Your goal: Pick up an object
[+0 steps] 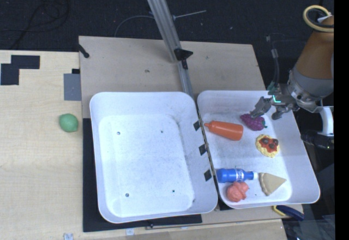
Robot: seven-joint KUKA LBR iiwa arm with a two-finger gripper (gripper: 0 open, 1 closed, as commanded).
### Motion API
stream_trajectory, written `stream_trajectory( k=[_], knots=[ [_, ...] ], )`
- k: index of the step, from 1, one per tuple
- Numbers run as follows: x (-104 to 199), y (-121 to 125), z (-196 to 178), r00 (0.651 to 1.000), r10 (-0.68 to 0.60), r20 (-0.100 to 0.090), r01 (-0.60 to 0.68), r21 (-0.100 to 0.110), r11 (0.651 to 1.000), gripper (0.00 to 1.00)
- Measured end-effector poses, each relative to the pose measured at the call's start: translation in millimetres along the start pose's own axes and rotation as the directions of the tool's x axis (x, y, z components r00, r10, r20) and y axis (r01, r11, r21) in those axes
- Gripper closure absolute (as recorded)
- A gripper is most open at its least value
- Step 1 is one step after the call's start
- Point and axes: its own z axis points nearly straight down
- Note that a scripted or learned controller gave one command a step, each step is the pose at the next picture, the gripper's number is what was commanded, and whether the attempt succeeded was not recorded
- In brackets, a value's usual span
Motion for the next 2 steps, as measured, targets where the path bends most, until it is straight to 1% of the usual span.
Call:
stream_trajectory(
  k=[1, 2],
  knots=[
    [0.0, 0.0, 0.0, 1.000, 0.000, 0.000, 0.000, 0.000, 1.000, 0.00],
    [-1.3, -0.8, 42.7, 1.000, -0.001, 0.000, 0.001, 0.003, 1.000, 0.00]
  ],
)
